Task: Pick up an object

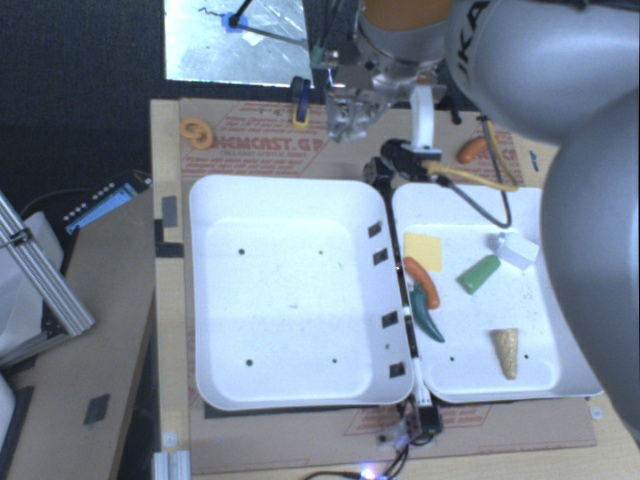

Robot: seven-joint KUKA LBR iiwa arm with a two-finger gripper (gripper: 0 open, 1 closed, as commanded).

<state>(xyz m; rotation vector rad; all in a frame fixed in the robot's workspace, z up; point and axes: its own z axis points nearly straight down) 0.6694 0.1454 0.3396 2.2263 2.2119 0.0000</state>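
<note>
The grey arm (560, 118) takes up the top right of the view, its bulk cut off by the top and right edges and covering the far right corner of the right bin (470, 383). An orange band (405, 8) sits above the wrist. Below it the gripper (345, 118) hangs past the far rim of both bins, over the brown board; its fingers are small and blurred against the printed lettering, so whether the jaws stand open or closed cannot be told, and nothing can be seen between them.

The left bin (285, 278) lies below and slightly left of the jaws, its white floor bare but for a few dark dots. The right bin lies below and to the right of them, and holds all the loose things, each well apart from the jaws.

Nearest to the jaws is a yellow square (423, 250), flat by the dividing rim. A white block (516, 250) lies further right, close under the arm's edge, with a green block (479, 273) just beside it, tilted. An orange-red piece (424, 283) and a dark green pepper-like piece (428, 320) lie against the central rim, touching or overlapping; which one cannot be settled. A tan cone (507, 351) lies farthest from the jaws.

Outside the bins, an orange ring (196, 132) rests on the board left of the jaws, and an orange thing (473, 150) to their right is half hidden by the arm and a cable.
</note>
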